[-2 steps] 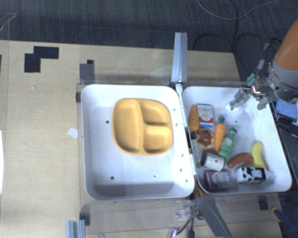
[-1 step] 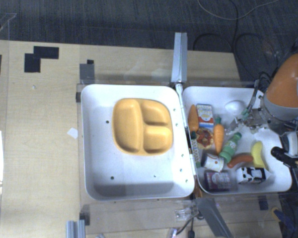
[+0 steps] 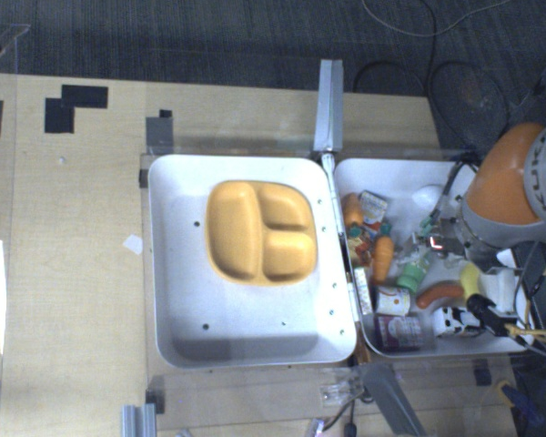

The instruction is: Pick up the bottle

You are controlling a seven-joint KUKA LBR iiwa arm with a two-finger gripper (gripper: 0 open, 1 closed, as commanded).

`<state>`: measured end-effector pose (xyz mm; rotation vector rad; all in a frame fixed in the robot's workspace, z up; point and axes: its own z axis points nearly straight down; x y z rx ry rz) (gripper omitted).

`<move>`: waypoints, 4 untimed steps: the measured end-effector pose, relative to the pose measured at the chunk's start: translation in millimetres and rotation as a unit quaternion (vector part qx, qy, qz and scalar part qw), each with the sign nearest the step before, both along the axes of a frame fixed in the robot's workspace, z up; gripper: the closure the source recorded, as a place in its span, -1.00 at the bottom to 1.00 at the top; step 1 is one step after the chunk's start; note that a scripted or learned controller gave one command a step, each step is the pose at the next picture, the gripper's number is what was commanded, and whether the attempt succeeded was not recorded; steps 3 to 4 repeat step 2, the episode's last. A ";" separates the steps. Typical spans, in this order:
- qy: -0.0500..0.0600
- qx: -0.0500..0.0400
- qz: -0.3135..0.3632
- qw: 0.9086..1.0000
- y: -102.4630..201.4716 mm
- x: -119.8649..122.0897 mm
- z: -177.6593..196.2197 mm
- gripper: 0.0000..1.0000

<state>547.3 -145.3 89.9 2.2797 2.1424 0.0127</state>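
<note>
Clutter crowds the right white plastic bin (image 3: 409, 173) under the claw (image 3: 434, 241), whose finger state cannot be told. Just below-left of the claw lies the small green-capped bottle (image 3: 411, 270), pressed among an orange carrot-shaped toy (image 3: 383, 258) and red sausage toy (image 3: 439, 292); neighbours could be grabbed instead.

No readable text anywhere from here; labels on packets in right bin (image 3: 396, 346) too small and blurred to make out; printed strip (image 3: 361, 289) along divider between bins shows dark marks, illegible; black patches (image 3: 73, 107) on worktop (image 3: 64, 271) carry no lettering.
</note>
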 end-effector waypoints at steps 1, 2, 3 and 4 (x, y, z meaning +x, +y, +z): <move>-0.003 0.002 0.001 1.000 2.2 2.6 11.6 1.00; 0.005 0.001 0.068 0.998 -29.4 31.6 69.8 1.00; 0.005 0.001 0.068 0.998 -29.4 31.6 69.8 1.00; 0.005 0.001 0.068 0.998 -29.4 31.6 69.8 1.00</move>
